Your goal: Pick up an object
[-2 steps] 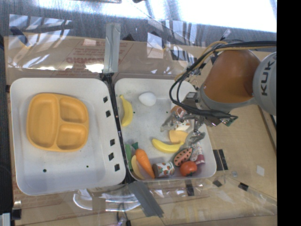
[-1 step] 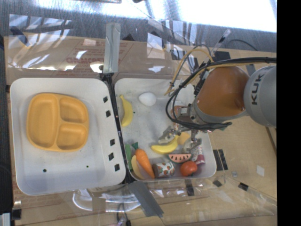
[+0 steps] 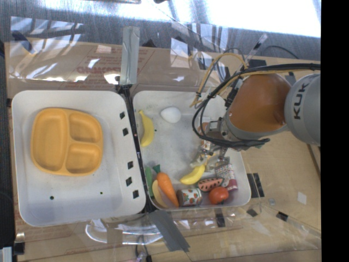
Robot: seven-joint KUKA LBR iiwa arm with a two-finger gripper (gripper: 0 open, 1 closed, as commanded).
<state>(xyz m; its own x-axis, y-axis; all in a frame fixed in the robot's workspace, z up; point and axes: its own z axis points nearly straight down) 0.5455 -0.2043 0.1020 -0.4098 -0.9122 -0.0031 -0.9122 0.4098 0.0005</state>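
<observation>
jaws low in right bin (image 3: 175,146) — just beside small banana (image 3: 192,174), spread cannot be told

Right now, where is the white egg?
In the camera view, the white egg lies near the top of the right bin, just right of the long banana.

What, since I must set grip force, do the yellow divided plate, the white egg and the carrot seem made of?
Yellow divided plate: likely moulded plastic with a satin finish; even colour, rounded ridges.
White egg: smooth and faintly glossy, probably plastic, though the look leaves it open.
Carrot: probably toy plastic; flat uniform orange, smooth skin.
</observation>
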